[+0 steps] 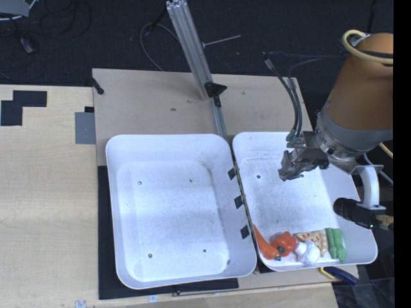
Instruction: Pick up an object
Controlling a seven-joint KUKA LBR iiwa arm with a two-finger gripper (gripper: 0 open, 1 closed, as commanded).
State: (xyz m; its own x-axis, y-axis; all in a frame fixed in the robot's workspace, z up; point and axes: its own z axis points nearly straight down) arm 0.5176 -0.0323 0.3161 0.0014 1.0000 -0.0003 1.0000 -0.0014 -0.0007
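So the big stuff first: the arm (363,88) comes in from the right, grey with that orange band, hanging over the right bin (270,147). The left bin (128,147) sits right next to it, the two rims touching down the middle.

Progress-wise, I'd say the pick hasn't really happened yet. The gripper (292,170) sits over the upper-middle part of the right bin, above bare white floor, and I don't see anything in it. Whether it's spread or clenched, honestly can't tell from here, it's just a dark lump at this angle.

All the stuff worth grabbing is bunched along the near edge of the right bin, well apart from the claw: an orange carrot-looking piece (261,241) by the divider, a red-orange object (285,241) just beside it, a tan waffle-ish thing (313,239), a small white object (308,253) and a green piece (334,244) toward the right corner.

So my guess is basically everything's still left: travel toward the near edge, drop down, close, lift.
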